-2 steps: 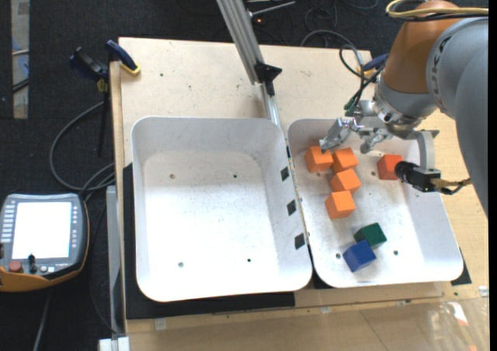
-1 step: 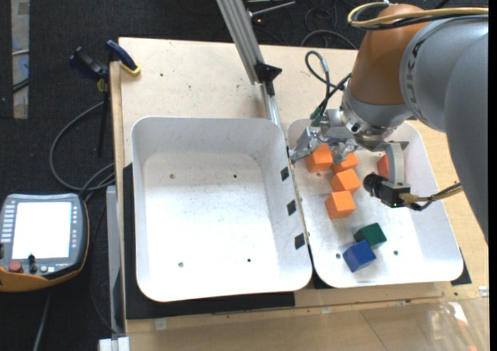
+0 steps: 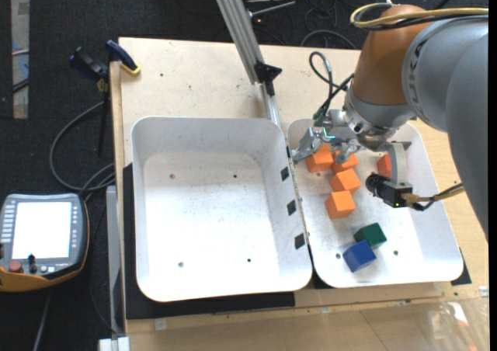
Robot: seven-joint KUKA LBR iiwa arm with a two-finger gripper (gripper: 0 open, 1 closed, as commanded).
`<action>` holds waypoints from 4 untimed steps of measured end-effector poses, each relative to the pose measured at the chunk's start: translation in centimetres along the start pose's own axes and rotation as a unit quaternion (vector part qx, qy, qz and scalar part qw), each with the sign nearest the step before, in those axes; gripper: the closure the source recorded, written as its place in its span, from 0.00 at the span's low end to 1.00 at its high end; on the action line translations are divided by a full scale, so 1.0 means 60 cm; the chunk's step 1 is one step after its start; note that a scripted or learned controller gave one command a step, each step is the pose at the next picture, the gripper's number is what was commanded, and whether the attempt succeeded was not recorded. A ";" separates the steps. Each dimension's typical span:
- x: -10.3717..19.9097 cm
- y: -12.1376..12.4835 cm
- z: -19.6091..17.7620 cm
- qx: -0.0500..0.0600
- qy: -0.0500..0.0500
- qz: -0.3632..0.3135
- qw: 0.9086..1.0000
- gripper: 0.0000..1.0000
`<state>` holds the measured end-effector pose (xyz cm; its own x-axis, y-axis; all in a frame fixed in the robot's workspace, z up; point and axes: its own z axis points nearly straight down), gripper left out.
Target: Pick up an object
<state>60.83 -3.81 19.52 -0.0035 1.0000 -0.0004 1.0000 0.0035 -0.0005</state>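
Camera view has the arm reaching in from the right and parked over the far end of the right bin (image 3: pixel 435 252), with the hand (image 3: pixel 330 144) sitting low right on top of the cluster of orange blocks. Honestly can't tell whether it's open or closed, the wrist and cabling cover most of it, so I won't call it a grab. The relation that matters: the orange block (image 3: pixel 319 160) closest to the divider is pretty much directly under the hand, maybe a touch to the near-left of it, so the next move looks like a straight drop, not a sideways reach. Two more orange ones trail off toward the near side, second block (image 3: pixel 346 180) then third block (image 3: pixel 340 204), forming a rough line running far to near. Another orange bit (image 3: pixel 384 164) peeks out on the right behind the wrist. The green block (image 3: pixel 372 234) and blue block (image 3: pixel 359 255) sit touching each other, well toward the near end, clearly apart from the hand. Left bin (image 3: pixel 147 186) isn't in play. My guess is the tight packing of the orange blocks is the risk here, since a finger could land on a neighbour instead of beside the target.
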 end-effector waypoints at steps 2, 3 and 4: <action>0.000 -0.079 -0.255 -0.005 0.000 0.000 1.000 0.00; -0.144 -0.144 -0.300 -0.003 -0.002 0.006 1.000 0.00; -0.200 -0.122 -0.394 -0.004 -0.002 0.003 1.000 0.00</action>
<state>53.54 -15.80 43.18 0.0030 1.0000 -0.0044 1.0000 -0.0030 0.0076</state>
